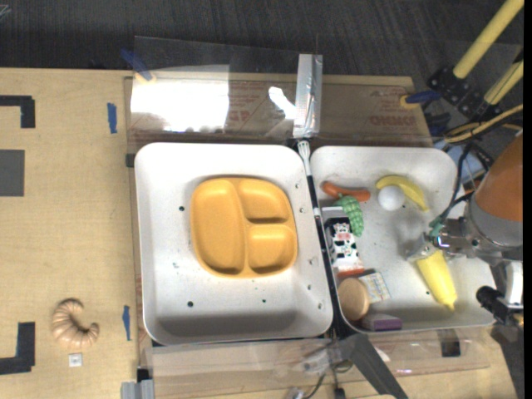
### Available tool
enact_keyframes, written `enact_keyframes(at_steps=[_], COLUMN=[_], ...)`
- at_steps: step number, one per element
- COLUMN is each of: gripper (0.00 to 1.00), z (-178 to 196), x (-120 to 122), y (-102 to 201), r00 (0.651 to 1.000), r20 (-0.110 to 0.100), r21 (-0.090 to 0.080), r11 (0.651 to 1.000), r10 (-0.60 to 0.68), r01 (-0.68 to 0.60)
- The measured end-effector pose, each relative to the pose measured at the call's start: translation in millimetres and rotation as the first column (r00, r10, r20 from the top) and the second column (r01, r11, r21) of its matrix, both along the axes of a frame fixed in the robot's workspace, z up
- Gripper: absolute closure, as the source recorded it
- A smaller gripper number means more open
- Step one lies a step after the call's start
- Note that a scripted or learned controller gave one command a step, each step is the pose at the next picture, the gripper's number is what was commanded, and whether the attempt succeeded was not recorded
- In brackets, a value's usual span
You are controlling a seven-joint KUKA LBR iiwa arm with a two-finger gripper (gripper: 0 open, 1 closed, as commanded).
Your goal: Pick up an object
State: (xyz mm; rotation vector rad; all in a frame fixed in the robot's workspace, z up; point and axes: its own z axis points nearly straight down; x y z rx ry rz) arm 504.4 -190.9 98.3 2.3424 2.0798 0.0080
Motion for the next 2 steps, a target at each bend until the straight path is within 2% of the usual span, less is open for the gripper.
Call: enact_keyframes(at_steps=[1, 2], gripper=[1.00, 1.00], z=[143.8, 120.6], x=[55.2, 29.3], y=[95.1, 148.3], r00=[0.990, 0.999], r20=[-0.002, -0.014], r21=[0.006, 0.005], r11=[0.990, 0.999], r10=[-0.140, -0.032], r01=[0.140, 0.032])
